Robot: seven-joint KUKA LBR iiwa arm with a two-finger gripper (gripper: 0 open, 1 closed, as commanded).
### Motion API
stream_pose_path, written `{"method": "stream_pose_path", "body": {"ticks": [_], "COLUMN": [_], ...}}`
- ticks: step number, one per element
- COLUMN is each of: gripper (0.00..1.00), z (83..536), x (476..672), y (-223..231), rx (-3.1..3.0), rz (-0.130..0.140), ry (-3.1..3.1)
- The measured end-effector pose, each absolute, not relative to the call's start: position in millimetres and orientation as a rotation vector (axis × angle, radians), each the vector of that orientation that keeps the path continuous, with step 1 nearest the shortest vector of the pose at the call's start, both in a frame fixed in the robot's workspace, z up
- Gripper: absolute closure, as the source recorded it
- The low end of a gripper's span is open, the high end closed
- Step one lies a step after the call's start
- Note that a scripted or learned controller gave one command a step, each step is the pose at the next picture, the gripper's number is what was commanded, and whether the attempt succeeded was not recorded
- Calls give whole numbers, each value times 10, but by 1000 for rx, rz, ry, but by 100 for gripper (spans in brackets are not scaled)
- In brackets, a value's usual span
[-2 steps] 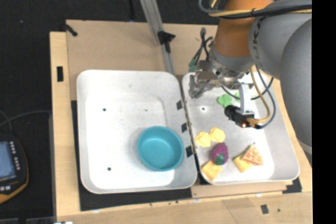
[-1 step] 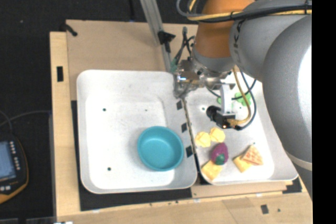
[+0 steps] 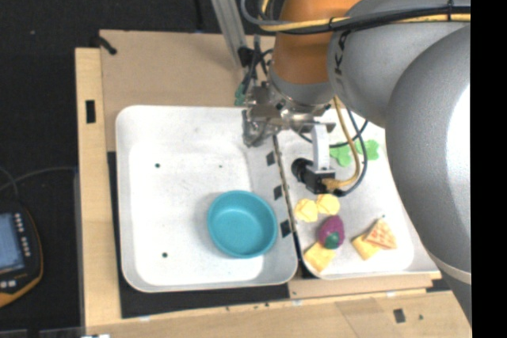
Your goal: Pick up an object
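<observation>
Two white bins sit side by side on the bench, and the gripper [image 3: 269,123] hangs over the strip where they meet, near their far ends. How wide it stands, and whether anything is caught in it, cannot be told, because the orange band [image 3: 317,28] and the grey arm [image 3: 420,75] cover most of it from above. Below and to the left of the gripper, in the left bin [image 3: 158,138], a blue bowl [image 3: 241,222] rests upright near the front corner, close to the dividing wall. Below and to the right of the gripper, in the right bin [image 3: 396,269], a small cluster of toy food lies together: a pale yellow piece [image 3: 317,208], a purple piece with a green spot [image 3: 331,233] just in front of it, a yellow wedge [image 3: 319,256] at the front edge, and an orange slice [image 3: 375,239] beside them. Right of the gripper, a green piece [image 3: 355,150] peeks out beside the arm. Black cables [image 3: 317,174] loop down between the gripper and the food.
</observation>
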State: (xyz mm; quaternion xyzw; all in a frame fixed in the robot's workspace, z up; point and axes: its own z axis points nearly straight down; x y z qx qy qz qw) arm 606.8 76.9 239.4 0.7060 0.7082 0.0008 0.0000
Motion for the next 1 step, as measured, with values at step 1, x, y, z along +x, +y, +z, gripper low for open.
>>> {"method": "stream_pose_path", "body": {"ticks": [1], "gripper": [0], "z": [2394], "x": [6068], "y": [769], "rx": [2219], "rz": [3], "ry": [2225]}}
